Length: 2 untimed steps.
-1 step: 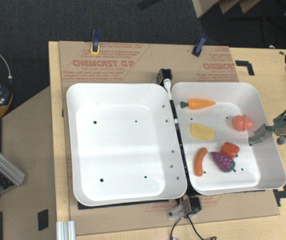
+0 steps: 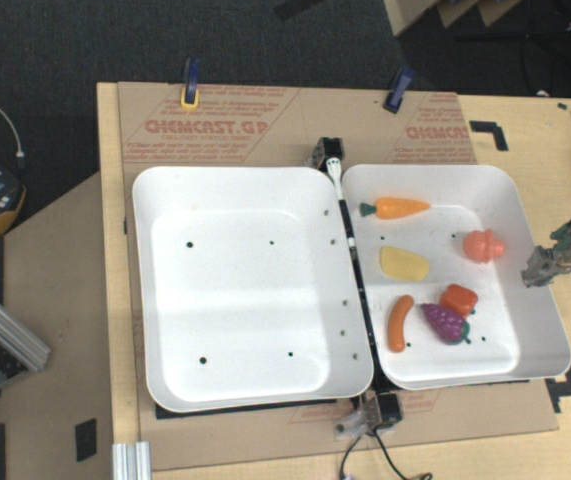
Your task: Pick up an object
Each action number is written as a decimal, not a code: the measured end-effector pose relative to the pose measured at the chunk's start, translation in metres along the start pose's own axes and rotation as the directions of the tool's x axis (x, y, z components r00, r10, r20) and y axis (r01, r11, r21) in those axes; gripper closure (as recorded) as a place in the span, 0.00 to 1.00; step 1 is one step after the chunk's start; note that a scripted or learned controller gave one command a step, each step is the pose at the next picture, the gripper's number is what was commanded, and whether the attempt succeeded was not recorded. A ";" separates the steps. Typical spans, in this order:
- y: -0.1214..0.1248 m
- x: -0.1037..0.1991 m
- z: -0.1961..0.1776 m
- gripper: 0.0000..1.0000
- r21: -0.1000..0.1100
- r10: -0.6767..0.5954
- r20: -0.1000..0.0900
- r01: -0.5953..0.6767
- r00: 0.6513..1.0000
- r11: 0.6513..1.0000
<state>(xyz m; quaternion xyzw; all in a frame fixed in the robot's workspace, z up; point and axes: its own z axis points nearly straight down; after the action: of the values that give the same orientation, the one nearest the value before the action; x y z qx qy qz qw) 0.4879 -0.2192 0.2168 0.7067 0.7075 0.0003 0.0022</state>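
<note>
Nothing is lifted yet: my hand sits at the right bin's outer rim, its opening impossible to tell, while the round pink-red toy fruit lies nearby inside, ungrasped.

Bench — two white bins side by side

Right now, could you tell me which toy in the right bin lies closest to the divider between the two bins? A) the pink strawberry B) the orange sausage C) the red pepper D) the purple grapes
B: the orange sausage lies nearest the divider, while the strawberry, grapes and pepper sit farther toward the arm's side.
</note>
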 end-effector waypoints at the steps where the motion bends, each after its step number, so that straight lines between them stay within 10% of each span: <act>1: -0.011 -0.004 0.089 1.00 0.012 0.003 -0.006 -0.003 1.000 1.000; 2: 0.057 0.061 0.108 1.00 -0.002 -0.007 -0.002 0.007 1.000 1.000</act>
<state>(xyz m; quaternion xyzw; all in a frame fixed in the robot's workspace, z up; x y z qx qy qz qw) 0.5453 -0.1580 0.1083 0.7042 0.7100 0.0017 0.0022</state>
